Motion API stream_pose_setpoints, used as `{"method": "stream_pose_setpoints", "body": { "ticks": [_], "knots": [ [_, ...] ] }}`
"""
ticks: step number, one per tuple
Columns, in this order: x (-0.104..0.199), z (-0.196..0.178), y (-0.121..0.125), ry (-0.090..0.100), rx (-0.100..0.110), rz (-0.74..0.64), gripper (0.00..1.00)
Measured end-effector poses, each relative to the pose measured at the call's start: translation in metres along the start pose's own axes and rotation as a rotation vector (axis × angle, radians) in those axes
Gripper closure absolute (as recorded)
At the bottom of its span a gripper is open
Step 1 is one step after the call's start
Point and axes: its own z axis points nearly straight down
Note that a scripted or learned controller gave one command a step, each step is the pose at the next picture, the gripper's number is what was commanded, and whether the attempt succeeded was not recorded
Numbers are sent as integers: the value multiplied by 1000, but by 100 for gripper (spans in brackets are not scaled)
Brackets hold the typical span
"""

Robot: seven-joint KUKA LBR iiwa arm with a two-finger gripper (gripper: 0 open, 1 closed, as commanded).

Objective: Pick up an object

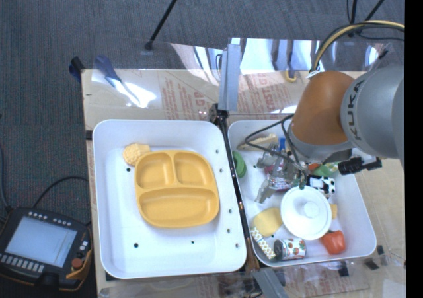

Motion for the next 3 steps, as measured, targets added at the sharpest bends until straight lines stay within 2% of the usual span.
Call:
{"method": "stream_pose_setpoints", "body": {
  "ticks": [1, 2, 3],
  "knots": [
    [-1, -10, 2, -3, 0, -7, 100],
    [-13, -105, 40, -9, -3, 2, 100],
    [-32, -228, -8, -12, -2, 127, 100]
  ]
}}
